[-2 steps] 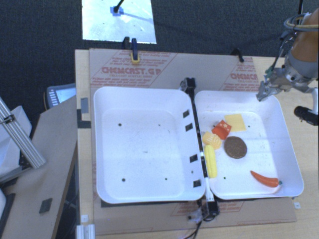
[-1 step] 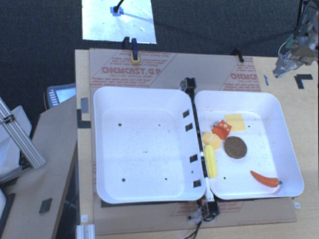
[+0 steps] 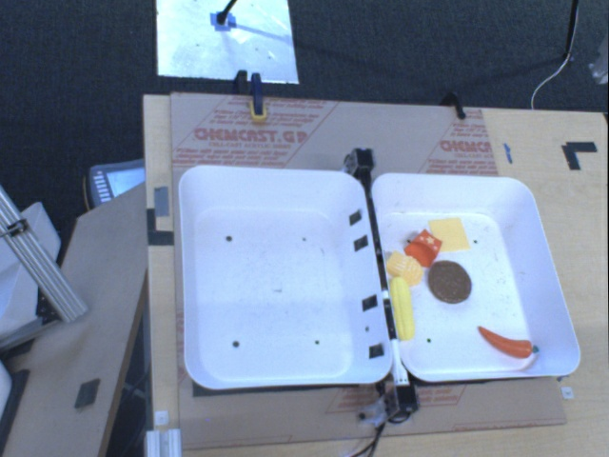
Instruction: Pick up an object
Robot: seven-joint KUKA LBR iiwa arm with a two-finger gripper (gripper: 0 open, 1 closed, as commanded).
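The right bin holds several small objects. A pale yellow square slab lies toward its back, with a small red-orange piece just left of it. A brown round disc sits near the middle. Beside the left wall lie a small yellow lumpy piece and, in front of it, a yellow corn cob. A red-orange chili pepper rests by the front right corner.
The left bin stands beside the right one, joined by a row of black clips. A yellow-and-black clamp grips the cardboard at the back. A metal plate lies beyond the bench.
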